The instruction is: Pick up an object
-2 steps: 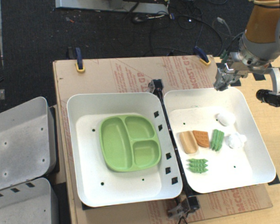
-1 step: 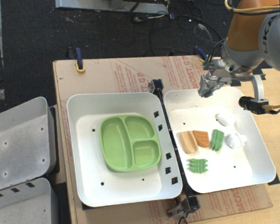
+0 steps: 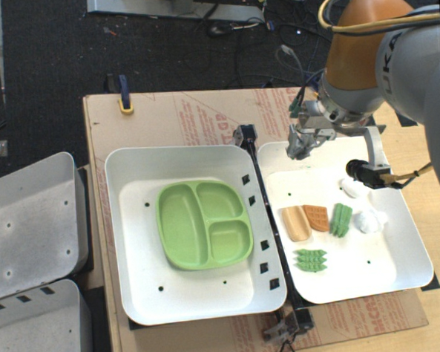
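While the claw (image 3: 300, 149) hovers, toy foods (image 3: 312, 222) cluster nearby.

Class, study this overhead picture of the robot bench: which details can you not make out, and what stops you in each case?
- Gripper, camera view: too small and dark against the bin's far rim to tell how the fingers stand.
- White items in the right bin: white on white, so shapes and number stay unclear.
- Arm: cut off by the top and right edges.
- Green tray in the left bin: its underside is hidden.
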Available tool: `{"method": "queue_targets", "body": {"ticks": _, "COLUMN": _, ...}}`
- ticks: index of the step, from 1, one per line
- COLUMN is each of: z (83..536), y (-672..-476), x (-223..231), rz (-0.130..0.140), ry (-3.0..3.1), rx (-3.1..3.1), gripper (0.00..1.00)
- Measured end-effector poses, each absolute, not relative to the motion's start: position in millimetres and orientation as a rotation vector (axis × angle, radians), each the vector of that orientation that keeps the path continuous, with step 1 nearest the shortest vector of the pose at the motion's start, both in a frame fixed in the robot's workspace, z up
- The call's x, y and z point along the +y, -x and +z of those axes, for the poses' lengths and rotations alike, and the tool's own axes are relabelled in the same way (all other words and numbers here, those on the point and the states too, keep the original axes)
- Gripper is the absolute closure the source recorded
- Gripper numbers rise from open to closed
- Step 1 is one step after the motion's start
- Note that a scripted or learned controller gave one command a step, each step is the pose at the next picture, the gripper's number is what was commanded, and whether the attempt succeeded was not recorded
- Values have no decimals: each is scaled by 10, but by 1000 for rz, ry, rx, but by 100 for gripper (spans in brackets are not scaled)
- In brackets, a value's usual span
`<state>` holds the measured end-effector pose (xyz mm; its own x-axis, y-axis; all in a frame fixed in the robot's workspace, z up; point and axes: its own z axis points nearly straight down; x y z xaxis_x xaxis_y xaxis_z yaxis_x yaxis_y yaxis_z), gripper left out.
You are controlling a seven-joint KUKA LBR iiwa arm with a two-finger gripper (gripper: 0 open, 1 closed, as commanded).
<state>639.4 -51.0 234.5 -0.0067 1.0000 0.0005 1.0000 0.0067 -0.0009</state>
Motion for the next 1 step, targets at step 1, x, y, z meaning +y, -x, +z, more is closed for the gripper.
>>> {"method": "queue_targets", "body": {"ticks": 1, "z": 2438, "y": -6409, "x": 57, "rz": -4, "ry": 2212, "rx": -2231, "gripper": 100}}
